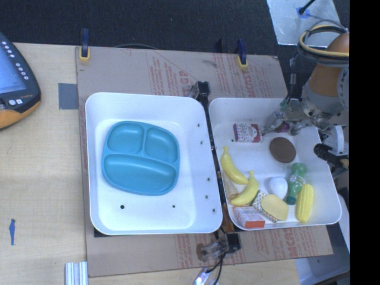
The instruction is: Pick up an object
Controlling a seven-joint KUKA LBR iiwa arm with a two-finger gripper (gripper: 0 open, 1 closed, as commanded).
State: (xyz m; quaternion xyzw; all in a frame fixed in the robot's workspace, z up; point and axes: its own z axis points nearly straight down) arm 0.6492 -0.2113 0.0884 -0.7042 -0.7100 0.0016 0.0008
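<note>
My gripper (282,125) hangs over the far right part of the right bin (221,136), just above the brown round cookie (283,149). Its fingers are spread open with nothing between them. To its left lies a small white and red packet (246,132). Nearer the front of this bin lie two yellow bananas (233,168), a white egg (276,186), a green bottle (296,178), a corn cob (304,202), a yellow bun-like toy (274,206) and a small red and white box (252,218).
The left bin (95,159) holds a blue divided plate (141,157). A tablet-like device (15,79) rests at the bench's far left. Black clamps (203,90) join the bins at the back and front. The arm's orange band (329,70) rises at the right edge.
</note>
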